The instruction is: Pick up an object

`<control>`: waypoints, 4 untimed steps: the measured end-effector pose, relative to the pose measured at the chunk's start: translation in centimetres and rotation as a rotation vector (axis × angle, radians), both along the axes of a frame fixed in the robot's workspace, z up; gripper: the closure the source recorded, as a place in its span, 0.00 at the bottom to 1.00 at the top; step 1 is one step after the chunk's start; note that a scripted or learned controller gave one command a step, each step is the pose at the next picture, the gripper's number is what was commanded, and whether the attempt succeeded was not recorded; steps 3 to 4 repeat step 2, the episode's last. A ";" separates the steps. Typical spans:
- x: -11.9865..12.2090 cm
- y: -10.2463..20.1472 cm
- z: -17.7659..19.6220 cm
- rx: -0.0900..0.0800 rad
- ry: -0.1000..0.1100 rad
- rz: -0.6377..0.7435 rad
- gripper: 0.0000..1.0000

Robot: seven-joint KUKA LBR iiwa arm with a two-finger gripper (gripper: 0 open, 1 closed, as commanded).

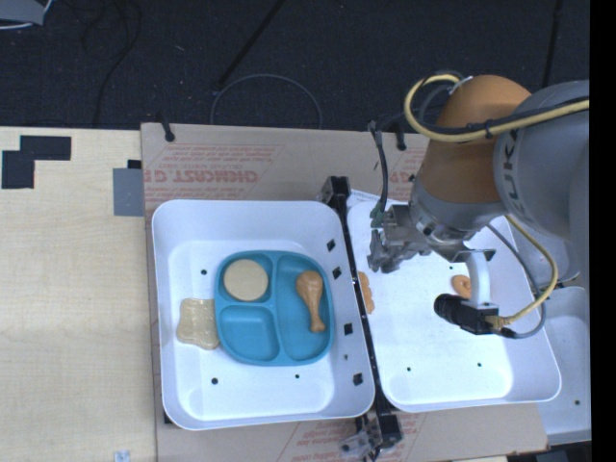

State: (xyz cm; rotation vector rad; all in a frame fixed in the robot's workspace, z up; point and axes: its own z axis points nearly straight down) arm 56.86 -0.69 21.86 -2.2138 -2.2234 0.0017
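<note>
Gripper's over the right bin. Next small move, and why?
Probably shift the gripper slightly toward the bin divider and lower it onto the orange piece lying at the right bin's left edge. That is the closest item, just below the gripper.

Two shallow white plastic bins (183, 234) sit side by side on a brown cardboard sheet (241, 162).
A pale wooden benchtop (67, 296) lies alongside; black cables (260, 89) loop across dark carpet (318, 37) beyond.
</note>
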 end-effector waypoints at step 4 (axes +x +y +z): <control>-2.9 10.0 -0.4 -0.001 0.002 0.000 1.00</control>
